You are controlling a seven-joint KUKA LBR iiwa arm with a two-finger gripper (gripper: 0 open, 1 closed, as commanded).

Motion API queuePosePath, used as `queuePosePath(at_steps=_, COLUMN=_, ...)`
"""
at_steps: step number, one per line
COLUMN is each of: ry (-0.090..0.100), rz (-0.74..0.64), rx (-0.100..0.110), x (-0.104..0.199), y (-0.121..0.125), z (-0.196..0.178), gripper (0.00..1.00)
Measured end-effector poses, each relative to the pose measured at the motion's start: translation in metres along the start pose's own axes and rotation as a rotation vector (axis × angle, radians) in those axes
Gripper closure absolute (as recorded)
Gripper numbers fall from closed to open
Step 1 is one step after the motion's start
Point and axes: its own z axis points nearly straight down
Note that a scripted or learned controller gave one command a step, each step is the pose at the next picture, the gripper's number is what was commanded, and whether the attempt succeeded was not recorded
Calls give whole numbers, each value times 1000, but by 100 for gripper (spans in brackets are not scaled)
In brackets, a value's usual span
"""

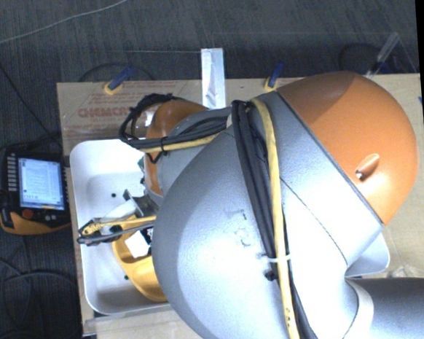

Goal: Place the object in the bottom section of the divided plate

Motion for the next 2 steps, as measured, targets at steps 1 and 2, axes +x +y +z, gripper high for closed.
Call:
queuePosePath(at_steps=1, ry=25, rz=2, rx=-10, x=6, y=2, z=-5, gripper=0)
queuePosePath(at_steps=2, ry=-14, rz=136, rx=-3, x=22, y=0, z=-58, gripper=0)
